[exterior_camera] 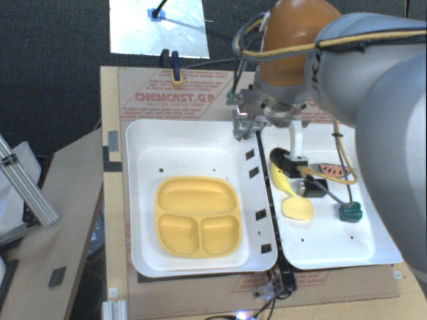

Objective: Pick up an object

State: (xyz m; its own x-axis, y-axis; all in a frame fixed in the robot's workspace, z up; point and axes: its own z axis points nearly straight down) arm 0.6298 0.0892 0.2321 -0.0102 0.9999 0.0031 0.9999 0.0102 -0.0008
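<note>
Two white bins [200,142]; one yellow divided tray [197,217]; roughly five small objects [303,185], overlapping.

Even, bright overhead light, soft shadows, glare on the foil sheet [159,17], slightly soft focus.

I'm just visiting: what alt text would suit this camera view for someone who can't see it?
A grey arm reaches from the right over two white bins; its gripper hangs above their shared edge. The left bin holds a yellow tray; the right bin holds small toys, including a banana.
</note>
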